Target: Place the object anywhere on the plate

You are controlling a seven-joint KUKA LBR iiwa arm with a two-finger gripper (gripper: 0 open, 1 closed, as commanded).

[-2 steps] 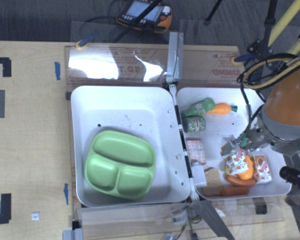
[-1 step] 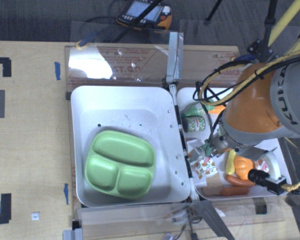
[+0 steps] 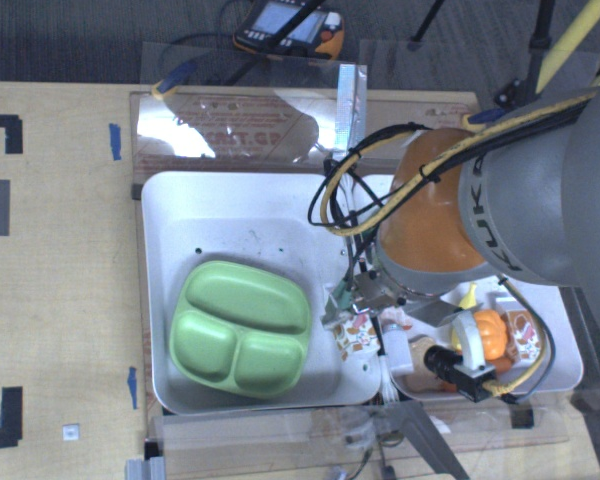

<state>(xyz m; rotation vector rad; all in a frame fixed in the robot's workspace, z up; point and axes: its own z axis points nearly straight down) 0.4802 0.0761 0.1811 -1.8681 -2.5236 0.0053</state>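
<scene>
While green plate (image 3: pixel 242 326) lies in left bin (image 3: pixel 230 218), gripper (image 3: pixel 351 308) just beside

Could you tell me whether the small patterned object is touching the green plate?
Apart. The camera view shows bare floor of the white bin between the green divided plate and the small patterned object near the bin's right wall.

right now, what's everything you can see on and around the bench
bins: two, white, side by side on the bench
plate: one, green, three sections, in the left bin
printed packet: one, white and red, left bin's right edge, beside the plate
orange object: one, orange, right bin, under the arm
handheld controller: one, black, beyond the bench's far edge
arm: one, grey with orange band, over the right bin
</scene>
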